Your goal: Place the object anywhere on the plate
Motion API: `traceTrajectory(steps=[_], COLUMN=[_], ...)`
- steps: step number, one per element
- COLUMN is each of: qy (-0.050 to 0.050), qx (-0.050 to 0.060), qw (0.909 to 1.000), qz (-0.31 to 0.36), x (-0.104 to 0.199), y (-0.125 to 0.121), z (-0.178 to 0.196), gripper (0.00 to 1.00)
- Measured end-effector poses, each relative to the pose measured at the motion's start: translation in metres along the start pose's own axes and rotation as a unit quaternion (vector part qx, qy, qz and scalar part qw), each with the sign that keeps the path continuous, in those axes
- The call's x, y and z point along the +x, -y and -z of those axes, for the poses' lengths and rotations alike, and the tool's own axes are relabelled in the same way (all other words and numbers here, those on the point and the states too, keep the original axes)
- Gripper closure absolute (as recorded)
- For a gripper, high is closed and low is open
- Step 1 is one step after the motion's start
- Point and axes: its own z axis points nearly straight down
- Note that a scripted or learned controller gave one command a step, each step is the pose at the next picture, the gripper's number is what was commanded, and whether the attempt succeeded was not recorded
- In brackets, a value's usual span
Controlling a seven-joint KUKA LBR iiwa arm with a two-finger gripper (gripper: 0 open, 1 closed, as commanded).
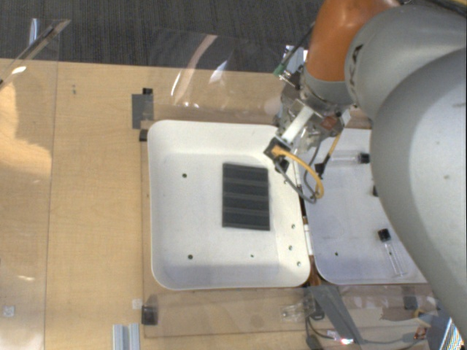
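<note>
A dark grey ribbed rectangular plate (246, 196) lies flat in the middle of the left bin (175, 217). My gripper (319, 130) hangs over the border between the two bins, above and to the right of the plate, near their far edge. The wrist and bracket hide much of it, and I see nothing held in it. In the right bin (343, 232) a small black piece (382, 234) rests near the arm's edge, with a thin clear stick-like item (394, 259) just below it. Another tiny dark item (363, 157) sits further back in that bin.
The large grey arm (416, 122) covers the right side of the right bin. A black clamp (144, 108) stands at the left bin's far left corner and another (149, 313) at its near left. Bare wooden bench (73, 195) stretches to the left.
</note>
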Motion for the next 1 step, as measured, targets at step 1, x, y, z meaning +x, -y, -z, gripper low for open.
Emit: traceTrajectory(steps=[1], qy=[0.001], qx=[0.002], qw=[0.9917], qz=[-0.129], x=[0.0425], y=[0.0594], z=[-0.0712], gripper=[1.00])
